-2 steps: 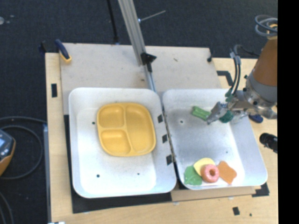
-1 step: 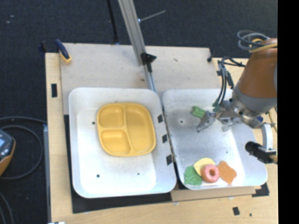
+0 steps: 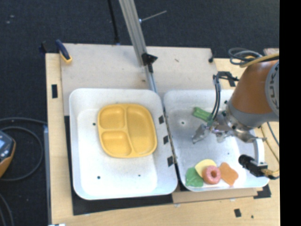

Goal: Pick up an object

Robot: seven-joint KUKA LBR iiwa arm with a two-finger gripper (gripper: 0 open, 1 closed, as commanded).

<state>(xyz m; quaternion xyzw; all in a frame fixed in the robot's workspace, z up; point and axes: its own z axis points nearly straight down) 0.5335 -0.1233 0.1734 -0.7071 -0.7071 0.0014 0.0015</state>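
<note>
On your bench, the right bin (image 3: 181, 105) holds toys along its near edge while your gripper (image 3: 203, 133) hovers mid-bin, jaws spread, empty.

A pale wooden worktop (image 3: 108, 65) sits on a dark, speckled floor (image 3: 56, 13) — carpet, it seems, though the texture is hard to read. A slanted metal post (image 3: 134, 25) rises from the worktop's far side. Black cables (image 3: 21, 126) loop on the floor at the left — light is even and flat.
</note>
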